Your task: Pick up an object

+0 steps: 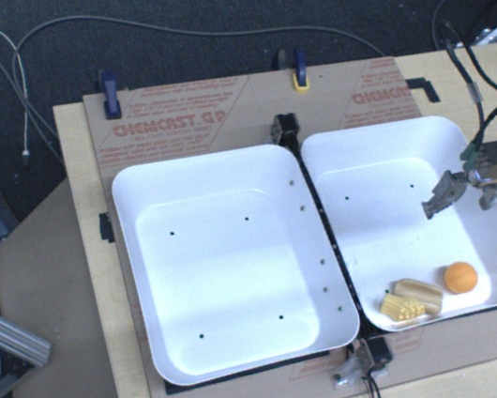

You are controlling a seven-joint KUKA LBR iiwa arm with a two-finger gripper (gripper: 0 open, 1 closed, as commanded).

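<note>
Orange and round, a small ball [460, 277] lies in the near corner of the right bin [384, 160], close to that bin's front rim. Just beside the ball, toward the divide between the bins, sit two more items: a tan, roll-shaped piece [421, 290] and a pale yellow, knobbly piece like a corn cob [401, 308]. The tan piece and the yellow piece touch each other; the ball lies slightly apart from the tan one. All three rest on the bin floor, clustered along its front edge.

Farther back from the ball, above the bin's right side, the gripper [461, 188] hangs over the white floor with nothing between its fingers. One dark finger [442, 197] points toward the middle of the bin; the other finger is near the bin's right rim, and the two look spread apart. The gripper is well apart from the ball and the two other pieces. Behind it the wrist and its cables reach in over the right rim.

The left bin [214, 166] sits side by side with the right bin, their inner rims touching along a dark seam. Its white floor shows a few small dark dots. Both bins rest on a brown board [187, 118] printed with red lettering, held at its far edge by a blue clamp [109, 94] and a blue-and-yellow clamp [299, 70]. The board lies on a pale wooden bench [104, 295].
</note>
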